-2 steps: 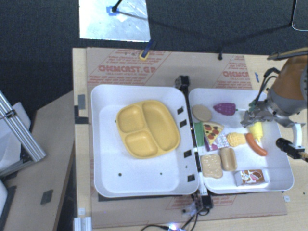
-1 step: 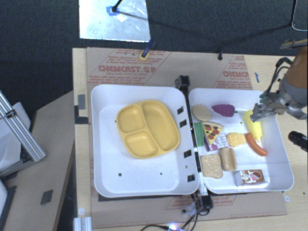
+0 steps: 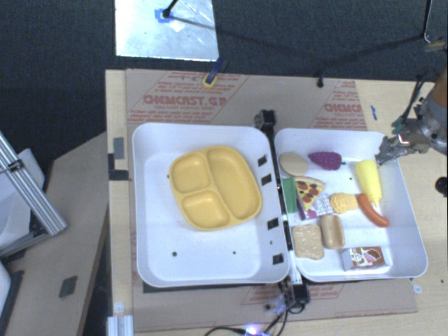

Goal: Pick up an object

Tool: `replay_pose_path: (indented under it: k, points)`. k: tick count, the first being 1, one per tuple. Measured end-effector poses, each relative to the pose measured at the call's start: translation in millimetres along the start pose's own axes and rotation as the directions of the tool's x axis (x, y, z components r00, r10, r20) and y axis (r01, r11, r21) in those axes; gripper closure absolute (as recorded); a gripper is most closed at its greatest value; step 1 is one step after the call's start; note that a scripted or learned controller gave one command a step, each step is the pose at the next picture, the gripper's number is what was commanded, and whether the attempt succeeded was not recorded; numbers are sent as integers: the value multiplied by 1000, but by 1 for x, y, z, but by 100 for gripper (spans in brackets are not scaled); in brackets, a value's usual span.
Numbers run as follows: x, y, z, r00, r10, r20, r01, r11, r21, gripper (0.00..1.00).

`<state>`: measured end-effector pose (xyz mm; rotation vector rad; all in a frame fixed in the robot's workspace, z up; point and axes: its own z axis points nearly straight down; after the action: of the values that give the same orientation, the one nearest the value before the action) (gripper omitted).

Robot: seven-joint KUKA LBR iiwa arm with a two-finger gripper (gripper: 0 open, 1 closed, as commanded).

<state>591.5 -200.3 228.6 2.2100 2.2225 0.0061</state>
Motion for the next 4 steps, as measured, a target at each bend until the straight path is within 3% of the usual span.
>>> replay_pose_path:
  k: [4]
  points:
    - [211, -69, -14, 1000, -4, -5, 5, 1000, 8, 100]
